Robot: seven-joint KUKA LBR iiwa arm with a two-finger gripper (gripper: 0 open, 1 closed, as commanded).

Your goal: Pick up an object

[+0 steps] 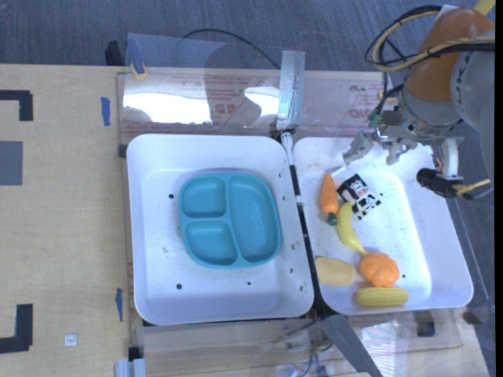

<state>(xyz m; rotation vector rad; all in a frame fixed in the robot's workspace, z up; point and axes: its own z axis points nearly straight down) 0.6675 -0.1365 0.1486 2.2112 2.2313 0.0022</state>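
Observation:
The right bin (440, 234) holds several toy foods. An orange carrot (328, 193) lies near its left wall, with a black-and-white toy cow (358, 195) beside it. Below them are a yellow banana (349, 229), a pale yellow potato-like piece (335, 271), an orange fruit (380, 269) and a corn cob (382, 295). My gripper (372, 152) hovers over the bin's far edge, above the cow and carrot. It is open, and nothing sits between its fingers.
The left bin (149, 171) holds a blue divided plate (230, 218). A clear plastic wall (204, 100) and a metal post (291, 85) stand behind the bins. Yellow and black cables (401, 30) loop above the wrist.

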